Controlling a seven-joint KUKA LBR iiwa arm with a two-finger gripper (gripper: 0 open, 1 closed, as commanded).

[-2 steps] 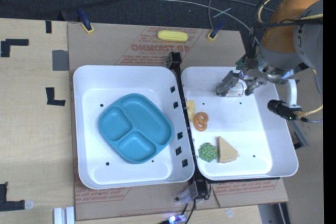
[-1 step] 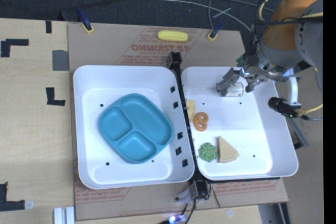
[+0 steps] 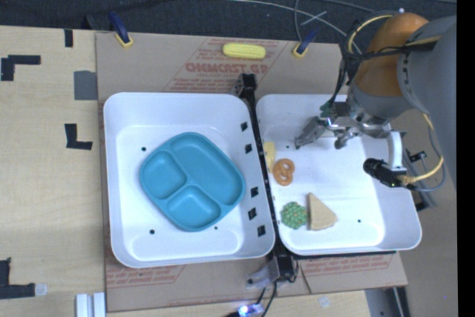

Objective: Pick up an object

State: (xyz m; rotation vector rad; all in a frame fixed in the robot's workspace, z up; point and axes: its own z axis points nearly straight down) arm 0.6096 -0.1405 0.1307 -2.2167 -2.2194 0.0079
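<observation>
My gripper [image 3: 324,139] hangs over the upper middle of the right bin [image 3: 386,223], open, with nothing between its fingers. Below and to its left lie an orange ring-shaped piece [image 3: 283,171] and a small yellow piece [image 3: 269,152] against the bin's left wall. A green bumpy ball [image 3: 294,215] and a tan wedge [image 3: 322,214] sit side by side near the front of that bin. All of them lie apart from the gripper.
The left bin [image 3: 122,115] holds a blue divided plate [image 3: 191,180]. A yellow oblong object [image 3: 243,50] lies on the cardboard behind the bins. Black clips run along the divider [image 3: 256,159] between the bins. Cables hang around the arm's wrist at the right.
</observation>
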